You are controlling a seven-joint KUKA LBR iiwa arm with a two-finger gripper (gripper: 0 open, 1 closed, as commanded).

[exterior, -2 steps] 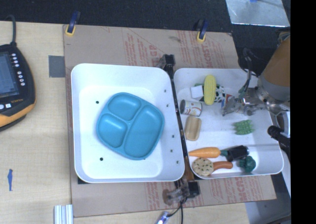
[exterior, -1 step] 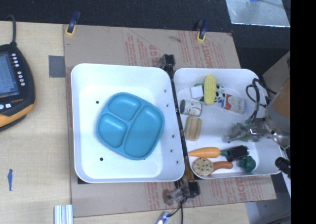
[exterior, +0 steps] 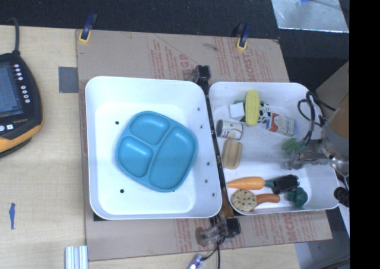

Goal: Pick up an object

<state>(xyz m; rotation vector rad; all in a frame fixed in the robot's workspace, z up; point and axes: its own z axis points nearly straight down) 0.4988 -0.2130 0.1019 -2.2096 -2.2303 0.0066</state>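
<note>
The gripper [exterior: 304, 158] sat at the right bin's [exterior: 270, 89] edge, beside a green item [exterior: 292, 145]; finger state could not be determined. Objects lay crowded there: corn [exterior: 252, 107], carrot [exterior: 246, 183]. Risk: a descent striking neighbours, missing cleanly.

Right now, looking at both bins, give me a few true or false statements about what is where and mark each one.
1. The blue plate lies in the left bin. True.
2. The corn cob lies in the left bin. False: it is in the right bin, near the far wall.
3. The carrot lies in the near part of the right bin. True.
4. The gripper is over the left bin. False: it is at the right bin's right side.
5. The plate has a single compartment. False: it has three.
</note>
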